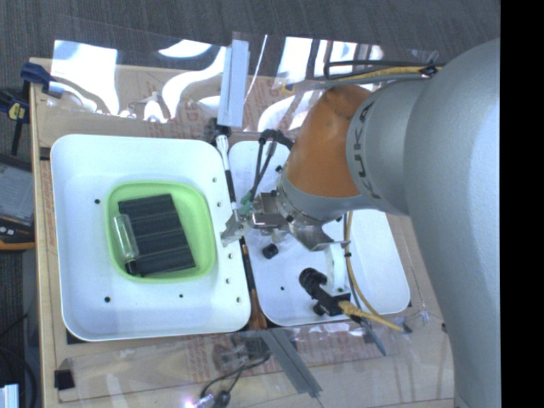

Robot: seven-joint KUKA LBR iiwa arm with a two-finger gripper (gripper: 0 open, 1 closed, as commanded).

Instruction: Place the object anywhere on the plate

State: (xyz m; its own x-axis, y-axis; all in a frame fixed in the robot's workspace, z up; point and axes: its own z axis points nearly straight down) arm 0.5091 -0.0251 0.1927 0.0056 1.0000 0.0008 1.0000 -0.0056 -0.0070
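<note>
Black block [155, 232] on green plate [201, 219]; gripper [235, 227] perhaps at left bin [76, 228] edge

Lime-green plate [201, 221], ribbed black block [158, 232], clear tube [124, 236], white left bin [85, 300], white right bin [384, 272], grey arm [429, 143] with orange band [327, 143], pale brown counter [144, 365].

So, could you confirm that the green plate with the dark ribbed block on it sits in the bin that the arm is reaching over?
Not quite. The green plate, with the dark ribbed block on it, sits in the other bin, on the left of the camera view. The arm reaches over the right-hand bin.
</note>
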